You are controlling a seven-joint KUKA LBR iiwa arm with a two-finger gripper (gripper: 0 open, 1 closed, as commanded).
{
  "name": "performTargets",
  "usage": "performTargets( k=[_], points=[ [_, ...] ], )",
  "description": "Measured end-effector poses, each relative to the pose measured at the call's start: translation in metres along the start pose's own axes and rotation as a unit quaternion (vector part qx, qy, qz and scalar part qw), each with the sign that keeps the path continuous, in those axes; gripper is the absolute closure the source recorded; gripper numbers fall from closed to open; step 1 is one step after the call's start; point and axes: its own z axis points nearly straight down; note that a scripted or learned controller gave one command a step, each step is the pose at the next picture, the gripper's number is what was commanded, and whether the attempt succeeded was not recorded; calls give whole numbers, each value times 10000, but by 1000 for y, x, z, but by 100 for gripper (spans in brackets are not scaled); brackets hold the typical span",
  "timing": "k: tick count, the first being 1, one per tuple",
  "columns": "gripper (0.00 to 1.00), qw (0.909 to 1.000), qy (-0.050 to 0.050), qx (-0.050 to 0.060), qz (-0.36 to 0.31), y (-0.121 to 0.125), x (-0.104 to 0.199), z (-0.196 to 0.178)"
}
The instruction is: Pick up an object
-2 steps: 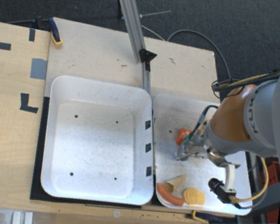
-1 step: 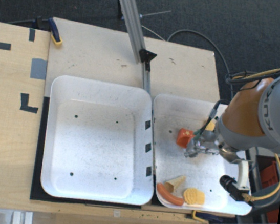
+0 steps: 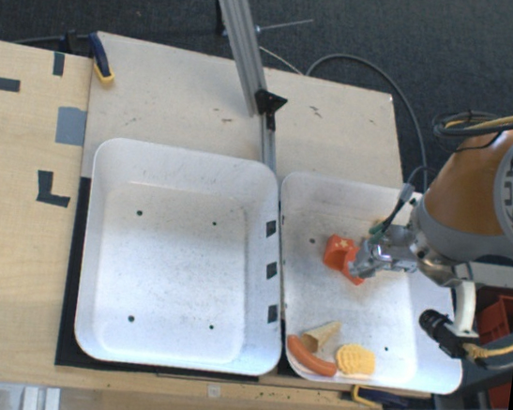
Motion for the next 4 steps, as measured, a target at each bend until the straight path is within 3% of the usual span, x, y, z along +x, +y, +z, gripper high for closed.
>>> performTargets(
  k=[1, 4],
  points=[
    [100, 10000, 2, 6, -1, 1, 0, -23],
    [100, 10000, 12, 12, -28, 53, 142, -43]
  ],
)
